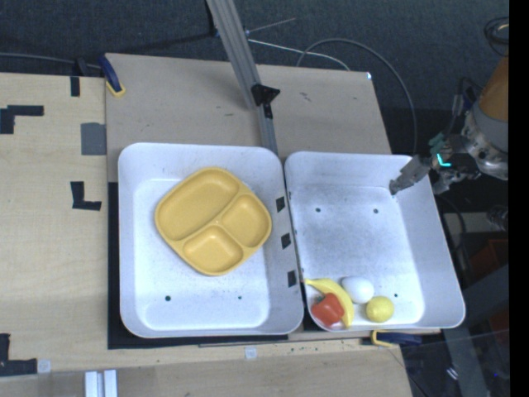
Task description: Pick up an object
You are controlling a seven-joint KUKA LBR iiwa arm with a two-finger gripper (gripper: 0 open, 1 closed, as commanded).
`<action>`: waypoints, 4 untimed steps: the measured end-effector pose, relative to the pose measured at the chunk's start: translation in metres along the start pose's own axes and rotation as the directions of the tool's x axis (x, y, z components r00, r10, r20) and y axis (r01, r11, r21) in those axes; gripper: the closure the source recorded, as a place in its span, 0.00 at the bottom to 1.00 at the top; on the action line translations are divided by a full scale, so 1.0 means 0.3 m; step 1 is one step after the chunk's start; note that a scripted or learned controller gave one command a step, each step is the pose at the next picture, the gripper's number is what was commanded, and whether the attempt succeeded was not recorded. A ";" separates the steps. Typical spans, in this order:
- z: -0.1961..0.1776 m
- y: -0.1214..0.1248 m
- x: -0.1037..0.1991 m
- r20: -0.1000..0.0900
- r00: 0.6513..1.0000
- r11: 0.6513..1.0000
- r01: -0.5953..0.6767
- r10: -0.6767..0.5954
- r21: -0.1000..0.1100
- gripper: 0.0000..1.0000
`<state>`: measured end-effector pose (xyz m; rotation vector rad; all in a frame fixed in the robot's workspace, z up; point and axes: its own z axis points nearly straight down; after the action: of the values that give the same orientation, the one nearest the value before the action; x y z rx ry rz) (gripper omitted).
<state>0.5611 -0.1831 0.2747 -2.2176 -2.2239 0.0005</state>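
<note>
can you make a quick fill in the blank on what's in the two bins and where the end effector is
1. The divided plate in the left bin is coloured ____.
2. The banana, white egg and red fruit lie in the right bin's ____ corner.
3. The end effector is at the right bin's far ____ corner.

Missing words: yellow; near; right

I count two white bins: the left bin (132, 246) and the right bin (364, 222). One yellow divided plate (212, 220) sits in the left one, with three compartments. In the right bin I count four small items, bunched at the near edge: one banana (324, 286), one red piece (328, 308), one white egg-like ball (358, 289), one yellow ball (379, 308). One arm, one gripper (411, 174) at the right bin's far corner.
</note>
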 end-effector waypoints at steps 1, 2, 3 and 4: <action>0.188 -0.020 -0.028 0.000 1.000 1.000 -0.002 0.002 0.006 0.00; 0.401 -0.032 -0.011 -0.001 1.000 1.000 -0.001 0.001 0.008 0.00; 0.594 -0.042 0.025 -0.001 1.000 1.000 -0.001 0.001 0.008 0.00; 0.550 -0.037 0.025 -0.001 1.000 1.000 0.000 0.000 0.002 1.00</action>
<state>0.5499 -0.1756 0.1097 -2.2163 -2.2218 0.0020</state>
